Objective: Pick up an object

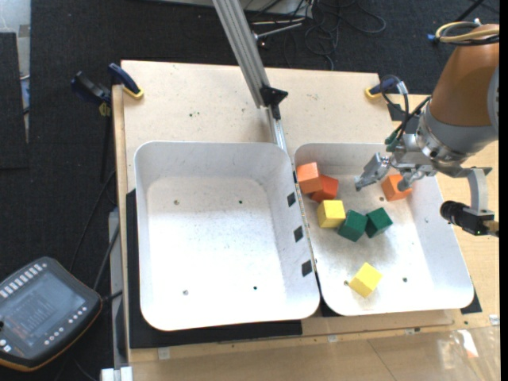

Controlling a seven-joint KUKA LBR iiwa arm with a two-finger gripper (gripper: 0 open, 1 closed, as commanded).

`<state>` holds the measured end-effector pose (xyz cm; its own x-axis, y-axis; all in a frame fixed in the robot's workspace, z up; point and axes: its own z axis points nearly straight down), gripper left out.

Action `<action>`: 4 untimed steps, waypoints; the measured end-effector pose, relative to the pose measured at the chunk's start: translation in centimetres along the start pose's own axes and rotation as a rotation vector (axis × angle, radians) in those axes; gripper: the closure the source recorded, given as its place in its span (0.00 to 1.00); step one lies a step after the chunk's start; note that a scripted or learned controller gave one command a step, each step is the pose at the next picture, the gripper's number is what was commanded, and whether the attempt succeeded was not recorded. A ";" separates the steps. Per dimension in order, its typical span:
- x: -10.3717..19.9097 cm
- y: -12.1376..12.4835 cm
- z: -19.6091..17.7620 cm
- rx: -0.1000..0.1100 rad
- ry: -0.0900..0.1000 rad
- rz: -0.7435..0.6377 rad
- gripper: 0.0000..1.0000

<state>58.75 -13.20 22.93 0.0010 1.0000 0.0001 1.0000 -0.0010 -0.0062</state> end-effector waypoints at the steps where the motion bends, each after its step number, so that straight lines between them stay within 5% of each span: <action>1: -0.7 0.2 4.7 -0.001 0.000 0.001 0.00; 2: -0.8 1.0 10.4 -0.014 -0.003 0.000 0.00; 3: -0.8 1.2 9.0 -0.021 -0.004 -0.001 1.00; 4: -1.5 1.2 2.8 -0.013 -0.002 -0.002 1.00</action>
